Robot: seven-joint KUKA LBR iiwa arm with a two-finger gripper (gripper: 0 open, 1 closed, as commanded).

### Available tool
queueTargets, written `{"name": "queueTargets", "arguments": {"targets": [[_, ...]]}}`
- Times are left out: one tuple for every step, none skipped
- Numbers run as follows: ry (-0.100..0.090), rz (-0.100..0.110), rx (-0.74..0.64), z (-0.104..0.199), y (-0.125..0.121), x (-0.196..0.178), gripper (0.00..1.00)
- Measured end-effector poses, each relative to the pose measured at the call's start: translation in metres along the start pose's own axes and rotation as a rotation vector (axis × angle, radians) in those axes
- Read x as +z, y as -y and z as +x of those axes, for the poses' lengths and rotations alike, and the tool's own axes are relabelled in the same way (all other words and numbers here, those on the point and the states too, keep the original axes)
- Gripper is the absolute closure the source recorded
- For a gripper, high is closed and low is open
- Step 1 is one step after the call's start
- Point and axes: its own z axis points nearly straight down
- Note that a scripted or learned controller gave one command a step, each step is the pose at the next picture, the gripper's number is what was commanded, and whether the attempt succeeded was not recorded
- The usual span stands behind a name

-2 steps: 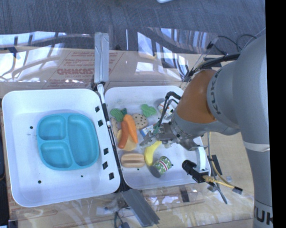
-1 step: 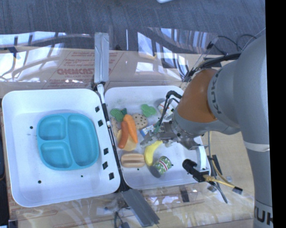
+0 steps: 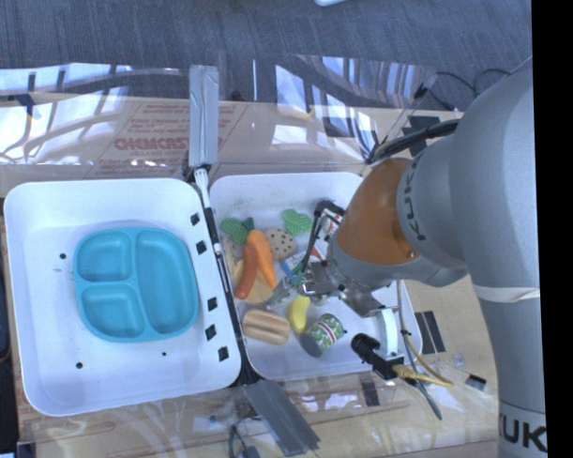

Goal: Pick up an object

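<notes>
Two shallow white plastic bins side by side on the worktop. Left bin holds a turquoise three-compartment plastic tray, lying flat near its middle. Right bin holds a cluster of toy foods toward its left half: orange plastic carrot lying at a slant, green leafy toy pieces and near the far wall, beige speckled cookie-like piece between them, tan hot-dog bun toy near the front, yellow rounded toy just beside it, small green-labelled can on its side next to the yellow piece. Grey arm with orange band reaches in from the right, low over the right bin. End effector sits just right of the carrot, above the yellow toy; spread or pressed together, cannot tell, wrist blocks it. Nothing visibly pinched.
</notes>
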Motion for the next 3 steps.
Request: {"name": "queueTargets", "arguments": {"targets": [[0.002,0.003,-0.004,-0.001,0.0,-0.008,1.0],[0.002,-0.007,0.186,-0.006,-0.13,-0.202,1.0],[0.001,0.005,0.088,0.011,-0.092,-0.157,1.0]]}}
